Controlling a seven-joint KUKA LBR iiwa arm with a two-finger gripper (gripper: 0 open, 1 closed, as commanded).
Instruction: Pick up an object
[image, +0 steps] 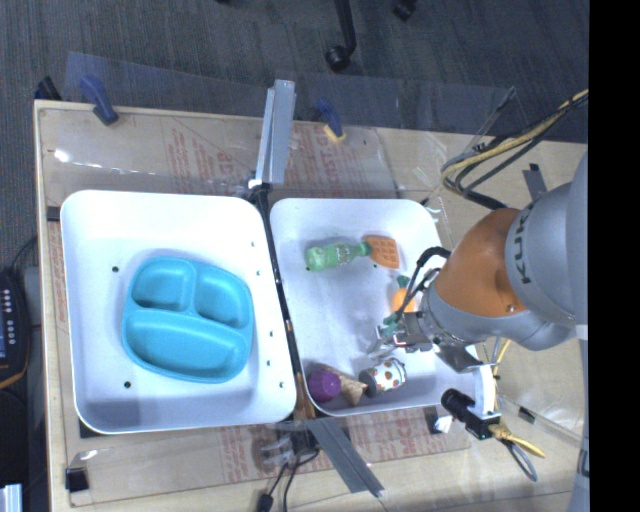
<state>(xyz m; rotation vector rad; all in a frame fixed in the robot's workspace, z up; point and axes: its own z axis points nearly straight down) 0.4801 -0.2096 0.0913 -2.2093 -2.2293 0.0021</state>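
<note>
- While the gripper (392, 335) is hanging low over the right bin (330, 300), near its right wall, nothing is showing between its tips, so the pick is looking not yet done; whether they are spread or pressed together I cannot tell.
- Candidate objects are all lying in that bin: a green bottle (335, 256) and an orange waffle-like piece (381, 250) touching it near the far wall, and a purple ball (323, 383), a small cone (354, 386) and a white patterned toy (384, 376) lining the near wall, the toy sitting just beside the gripper.
- Grasping and lifting are remaining.
- A blue divided tray (188, 318) is occupying the left bin (90, 300).
- Both bins are resting on a pale wooden bench (150, 150), with dark carpet (180, 40) running beyond and cables (500, 160) trailing at the right.
</note>
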